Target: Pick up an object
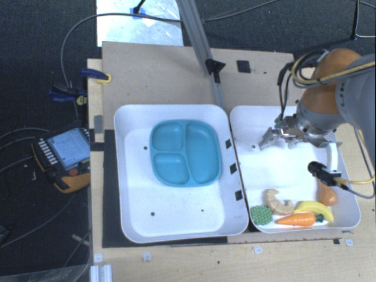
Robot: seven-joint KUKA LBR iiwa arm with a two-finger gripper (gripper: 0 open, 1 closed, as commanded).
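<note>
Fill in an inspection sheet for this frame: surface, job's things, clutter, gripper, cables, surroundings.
Surface: brown bench bearing a left bin and a right bin, side by side.
Job's things: in the right bin's near corner, a carrot, banana, green piece, tan curved piece and orange-brown piece, close together.
Clutter: blue divided plate in the left bin.
Gripper: gripper over the right bin's far half, apart from the food items; nothing seen between its fingers.
Cables: black cables loop by the wrist; a grey cable runs over the floor at left.
Surroundings: dark carpet, a handheld pendant at left, clamps on the bench's left edge.
</note>
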